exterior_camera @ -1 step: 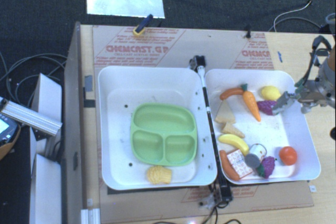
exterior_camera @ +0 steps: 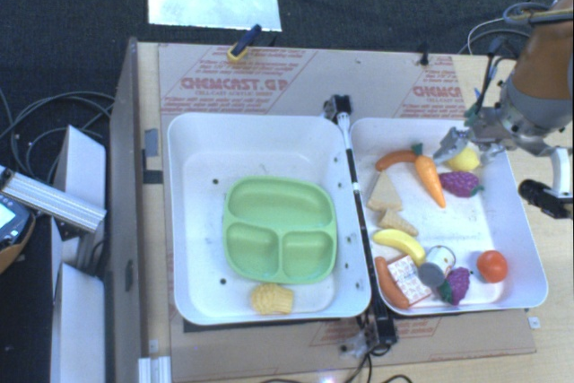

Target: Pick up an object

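Observation:
My gripper (exterior_camera: 468,146) hangs over the far part of the right bin (exterior_camera: 520,220), open, with a yellow lemon (exterior_camera: 465,161) just below and between its fingers (exterior_camera: 451,142). I cannot tell whether they touch it. Purple grapes (exterior_camera: 459,184) lie right in front of the lemon, and an orange carrot (exterior_camera: 430,180) lies to their left. A second orange vegetable (exterior_camera: 395,160) sits further left. Nothing is lifted off the bin floor.
The right bin also holds a bread wedge (exterior_camera: 386,191), a banana (exterior_camera: 397,240), a tomato (exterior_camera: 491,265), a small can (exterior_camera: 437,263), more grapes (exterior_camera: 457,283) and a sausage (exterior_camera: 387,281). The left bin (exterior_camera: 193,193) holds a green divided plate (exterior_camera: 280,229) and a corn cob (exterior_camera: 271,298).

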